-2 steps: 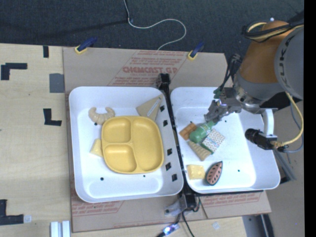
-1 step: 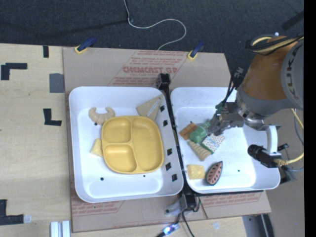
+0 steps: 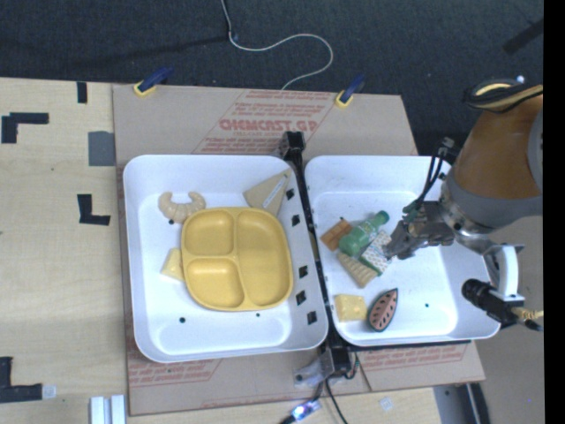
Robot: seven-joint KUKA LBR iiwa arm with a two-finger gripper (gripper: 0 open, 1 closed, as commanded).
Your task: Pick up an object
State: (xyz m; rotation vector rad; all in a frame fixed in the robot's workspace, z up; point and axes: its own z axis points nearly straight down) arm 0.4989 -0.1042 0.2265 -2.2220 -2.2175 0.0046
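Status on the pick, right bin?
Gripper low in right bin, at the green bottle pile. Nothing seen between its fingers. Tan blocks crowd the bottle; leaf-shaped piece lies apart.

A single fixed camera looks down on the worktop [image 3: 53, 237] from above at a slight slant, with the far edge of the scene at the top of the frame. It sits far enough back to take in both white bins whole: the left bin [image 3: 146, 263] and the right bin [image 3: 441, 316], side by side near the middle. The arm [image 3: 499, 162] enters from the frame's right.
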